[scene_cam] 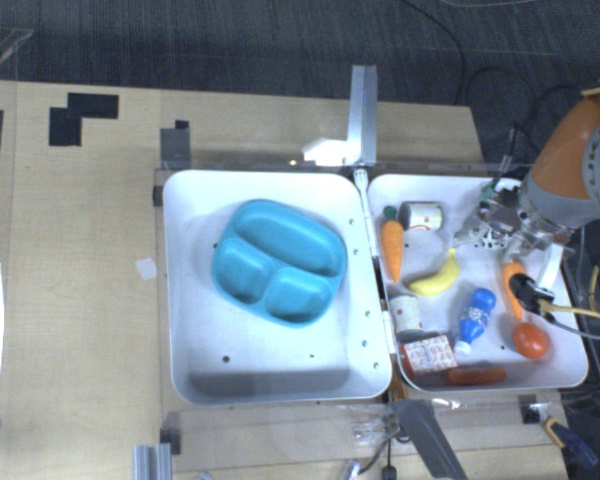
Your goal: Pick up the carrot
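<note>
1. my pincer sits at the right side of the frame over the right white plastic bin; i cannot tell how it is set.
2. the orange tapered carrot lies in that bin's upper left, just beside the wall shared with the left bin, well apart from me.
3. its long axis runs up-down in the frame, green top toward the upper edge, tip toward the lower.
4. risks: the wall may block one side of my grasp; the yellow curved banana lies near; an orange piece beside me could be mistaken for it.
</note>
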`<state>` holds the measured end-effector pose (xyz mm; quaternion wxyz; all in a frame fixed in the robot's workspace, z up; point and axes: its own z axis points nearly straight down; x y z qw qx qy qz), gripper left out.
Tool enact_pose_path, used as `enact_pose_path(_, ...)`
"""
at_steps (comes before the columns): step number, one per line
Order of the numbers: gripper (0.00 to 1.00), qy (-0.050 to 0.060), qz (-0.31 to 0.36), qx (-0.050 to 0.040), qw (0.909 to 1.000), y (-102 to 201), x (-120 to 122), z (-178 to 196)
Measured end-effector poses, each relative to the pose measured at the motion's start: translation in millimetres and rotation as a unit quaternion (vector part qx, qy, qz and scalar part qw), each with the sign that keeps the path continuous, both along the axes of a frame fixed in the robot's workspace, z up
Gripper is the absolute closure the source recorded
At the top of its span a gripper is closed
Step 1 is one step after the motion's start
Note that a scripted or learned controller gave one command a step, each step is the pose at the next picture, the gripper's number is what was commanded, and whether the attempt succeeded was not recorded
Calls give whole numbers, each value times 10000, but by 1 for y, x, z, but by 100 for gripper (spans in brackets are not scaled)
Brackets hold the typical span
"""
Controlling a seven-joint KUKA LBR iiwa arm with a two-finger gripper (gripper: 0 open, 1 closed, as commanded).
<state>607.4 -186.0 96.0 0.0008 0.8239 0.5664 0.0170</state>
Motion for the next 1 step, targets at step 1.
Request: enact_pose_path(1, 0, 124, -187, -90, 9997, -4, -47, 58)
